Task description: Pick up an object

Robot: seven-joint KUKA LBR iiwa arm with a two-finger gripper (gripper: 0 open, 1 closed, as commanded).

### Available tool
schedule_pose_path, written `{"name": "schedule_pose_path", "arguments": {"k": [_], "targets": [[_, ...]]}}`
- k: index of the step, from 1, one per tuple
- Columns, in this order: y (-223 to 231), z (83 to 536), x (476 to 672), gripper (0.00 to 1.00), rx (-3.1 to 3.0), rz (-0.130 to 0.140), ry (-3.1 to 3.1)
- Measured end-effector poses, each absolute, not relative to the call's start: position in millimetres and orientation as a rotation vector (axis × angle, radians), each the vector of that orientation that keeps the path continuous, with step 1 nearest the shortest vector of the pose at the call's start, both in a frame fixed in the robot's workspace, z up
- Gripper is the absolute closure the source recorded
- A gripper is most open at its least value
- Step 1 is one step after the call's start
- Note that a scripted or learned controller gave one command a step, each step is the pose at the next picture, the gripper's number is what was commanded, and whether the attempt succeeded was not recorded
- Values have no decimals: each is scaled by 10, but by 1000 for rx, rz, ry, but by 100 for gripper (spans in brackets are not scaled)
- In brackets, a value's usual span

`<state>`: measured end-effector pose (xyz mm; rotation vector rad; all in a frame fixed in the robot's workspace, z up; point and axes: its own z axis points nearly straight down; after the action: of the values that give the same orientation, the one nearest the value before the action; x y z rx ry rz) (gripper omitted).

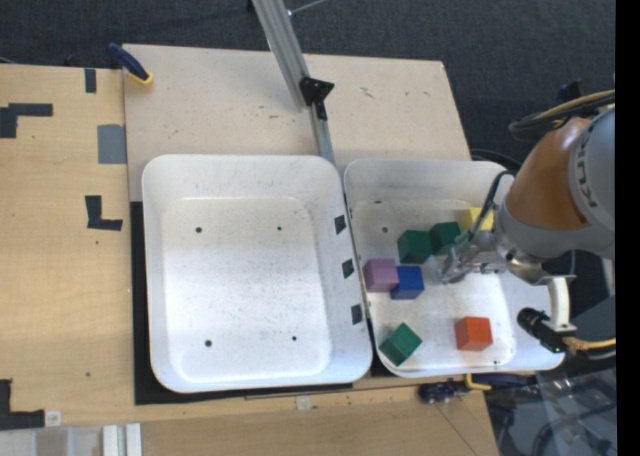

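- The grey arm [560,194] with its orange band reaches in from three o'clock, over the right bin [420,176].
- The gripper [458,266] hangs low near the middle of that bin; whether it grips anything cannot be told.
- Two dark green blocks [414,246] and [445,236] sit just at the gripper's ten o'clock, touching each other.
- A yellow block [470,218] lies at the gripper's twelve o'clock, partly hidden by the arm.
- A purple block [380,274] and a blue block [407,282] sit side by side at the gripper's nine o'clock.
- A green block [401,342] lies at the bin's seven o'clock, near the front rim.
- An orange-red block [474,333] lies at the gripper's six o'clock, apart from the others.
- The left bin [160,184] sits beside the right one, their rims touching.
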<state>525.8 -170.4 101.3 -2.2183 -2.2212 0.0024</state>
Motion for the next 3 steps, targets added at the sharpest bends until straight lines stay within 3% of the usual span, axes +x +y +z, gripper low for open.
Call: {"name": "schedule_pose_path", "arguments": {"k": [1, 2, 3], "targets": [[-1661, 1546, 5173, 100, -2222, -2, -2224], [-1617, 2094, 5278, 100, -2222, -4, -2227], [-1614, 2268, 5285, 100, -2220, -1, -2224]]}}
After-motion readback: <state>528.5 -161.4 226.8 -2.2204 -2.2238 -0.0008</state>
